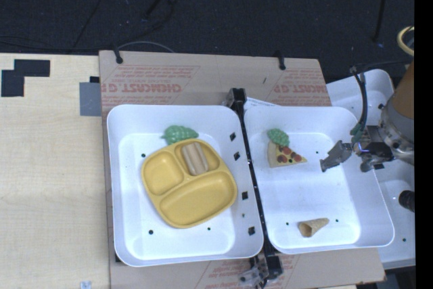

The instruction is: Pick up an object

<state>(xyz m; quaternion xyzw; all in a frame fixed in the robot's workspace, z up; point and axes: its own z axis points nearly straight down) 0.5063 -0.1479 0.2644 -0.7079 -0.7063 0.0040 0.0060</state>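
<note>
In the right bin (338, 213), a toy pizza slice (285, 156) lies at the upper left, with a small green leafy piece (277, 137) touching its top. Close to the bin's front wall rests a tan cone (312, 227). My gripper (352, 159) hangs over the bin's right side, about level with the pizza slice and well to its right. It is open, with nothing between its fingers (333, 158).
The left bin (128, 213) holds a yellow divided plate (189, 186) with a brown sausage (195, 158) in one compartment, and a green leafy toy (179, 134) at the plate's top edge. A black divider (247, 172) separates the bins.
</note>
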